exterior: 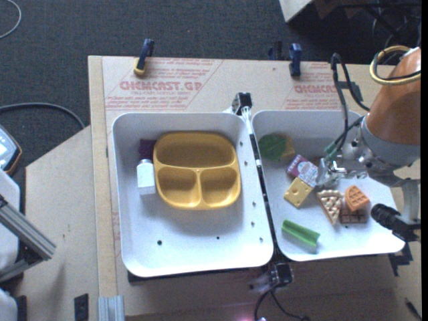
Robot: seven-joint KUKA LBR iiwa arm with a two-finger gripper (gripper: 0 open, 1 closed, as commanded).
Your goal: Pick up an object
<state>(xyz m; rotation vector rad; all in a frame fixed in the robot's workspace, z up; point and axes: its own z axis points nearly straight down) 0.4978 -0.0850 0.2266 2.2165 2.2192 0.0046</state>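
Hovering low in the right white bin (374, 246), our two-finger gripper (329, 172) sits just beside a small purple-and-white packet (302, 170); we cannot tell how it is set. Near it lie a yellow holed cheese wedge (297, 192), a tan waffle triangle (330, 204), an orange waffle block (356, 198) and a green stick (300, 235). We see a yellow divided plastic tray (196, 169) in the left white bin (167, 246).

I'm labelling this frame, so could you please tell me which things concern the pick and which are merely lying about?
For the pick: gripper, purple packet, cheese wedge, waffle, green block.

Lying about: yellow divided tray, white bottle, blue clamps.
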